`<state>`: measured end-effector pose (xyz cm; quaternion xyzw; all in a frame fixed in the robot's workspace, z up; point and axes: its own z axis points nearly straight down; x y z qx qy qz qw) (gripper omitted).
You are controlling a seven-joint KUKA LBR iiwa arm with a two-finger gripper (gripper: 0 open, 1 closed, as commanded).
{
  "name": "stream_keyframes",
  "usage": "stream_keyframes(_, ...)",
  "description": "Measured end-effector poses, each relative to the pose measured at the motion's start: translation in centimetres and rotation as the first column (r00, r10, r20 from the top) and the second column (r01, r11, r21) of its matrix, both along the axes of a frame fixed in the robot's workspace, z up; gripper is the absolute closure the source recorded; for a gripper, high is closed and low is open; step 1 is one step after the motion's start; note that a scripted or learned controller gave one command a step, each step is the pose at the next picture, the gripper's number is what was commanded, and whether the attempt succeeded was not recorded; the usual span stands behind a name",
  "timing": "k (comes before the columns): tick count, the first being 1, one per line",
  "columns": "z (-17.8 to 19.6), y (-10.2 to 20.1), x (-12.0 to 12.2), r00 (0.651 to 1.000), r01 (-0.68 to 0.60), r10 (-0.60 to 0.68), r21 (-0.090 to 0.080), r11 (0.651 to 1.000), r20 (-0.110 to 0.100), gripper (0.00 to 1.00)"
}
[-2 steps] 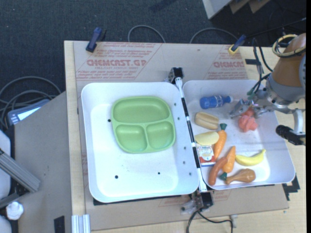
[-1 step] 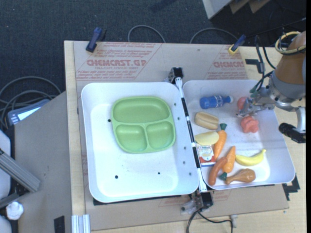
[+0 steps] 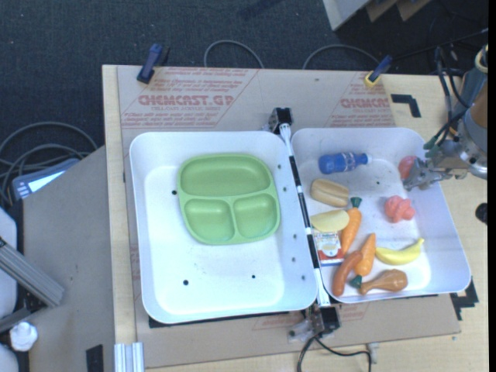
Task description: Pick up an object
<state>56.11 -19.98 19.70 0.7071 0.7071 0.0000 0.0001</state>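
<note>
The right bin [image 3: 453, 242] holds several toy foods. Among them are a blue bottle [image 3: 341, 162], a tan bread roll [image 3: 330, 192], a pale yellow wedge [image 3: 330, 221], two orange carrots [image 3: 353, 231], a yellow banana [image 3: 401, 253], a brown drumstick [image 3: 382, 282] and a pink lump [image 3: 398, 208]. A red piece [image 3: 407, 166] lies by the bin's far right wall. My gripper [image 3: 417, 175] reaches in over that right wall, right beside the red piece and above the pink lump. The arm's body hides part of the red piece.
The left bin [image 3: 155, 270] carries a green three-part plate [image 3: 229, 198]. A black clamp bar [image 3: 298, 208] runs between the two bins. Cables lie at the left and behind the bench, and blue and yellow clips [image 3: 151, 62] pin the cardboard at the back.
</note>
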Motion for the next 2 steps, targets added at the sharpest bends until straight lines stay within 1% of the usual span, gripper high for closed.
stream_keyframes(1, 0.7, 4.3, 7.3, 1.000, -0.002, 0.002, 0.000, 1.000, 0.002, 1.00)
stream_keyframes(2, 3.0, 9.3, 6.1, 1.000, -0.001, 0.001, 0.001, 1.000, -0.001, 1.00)
